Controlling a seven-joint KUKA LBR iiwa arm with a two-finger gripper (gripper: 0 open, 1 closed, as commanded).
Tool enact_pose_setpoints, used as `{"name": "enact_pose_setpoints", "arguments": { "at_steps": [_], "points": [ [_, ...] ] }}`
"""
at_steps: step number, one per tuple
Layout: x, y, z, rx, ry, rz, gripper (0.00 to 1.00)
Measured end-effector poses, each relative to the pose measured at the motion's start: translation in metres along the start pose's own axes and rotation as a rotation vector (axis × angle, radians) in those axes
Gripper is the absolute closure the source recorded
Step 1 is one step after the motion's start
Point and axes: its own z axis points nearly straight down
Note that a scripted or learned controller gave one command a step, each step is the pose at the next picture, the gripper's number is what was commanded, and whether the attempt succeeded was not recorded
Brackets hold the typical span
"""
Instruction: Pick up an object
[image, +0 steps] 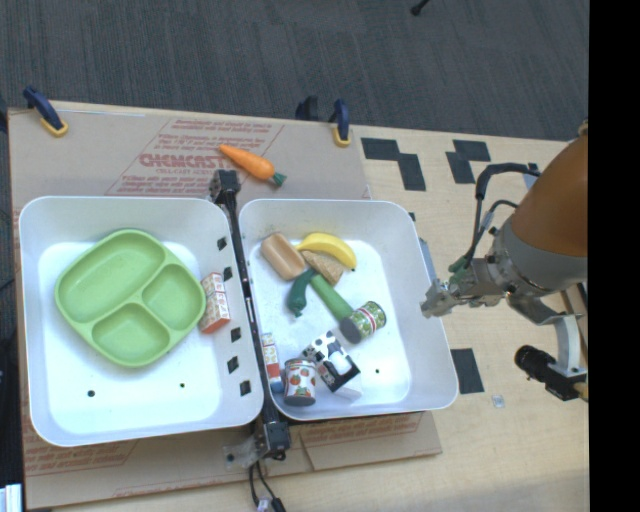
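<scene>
The right bin (400, 225) holds a yellow banana (330, 247), a brown bread roll (283, 256), a green pepper-like piece (299, 294), a green can (362, 321), a small red-labelled can (300, 381) and a black-and-white toy (330, 357). My gripper (437, 301) hangs just outside that bin's right rim, at the end of the grey arm. Nothing shows between its fingertips.
The left bin (60, 400) holds a green divided plate (130, 297) and a small patterned box (214, 302). An orange toy carrot (248, 163) lies on the cardboard behind the bins. Clamps sit along the board's back edge.
</scene>
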Motion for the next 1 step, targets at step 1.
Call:
{"name": "enact_pose_setpoints", "arguments": {
  "at_steps": [1],
  "points": [
    [0.0009, -0.0011, 0.0253, 0.005, 0.002, -0.001, 1.0]
  ]
}}
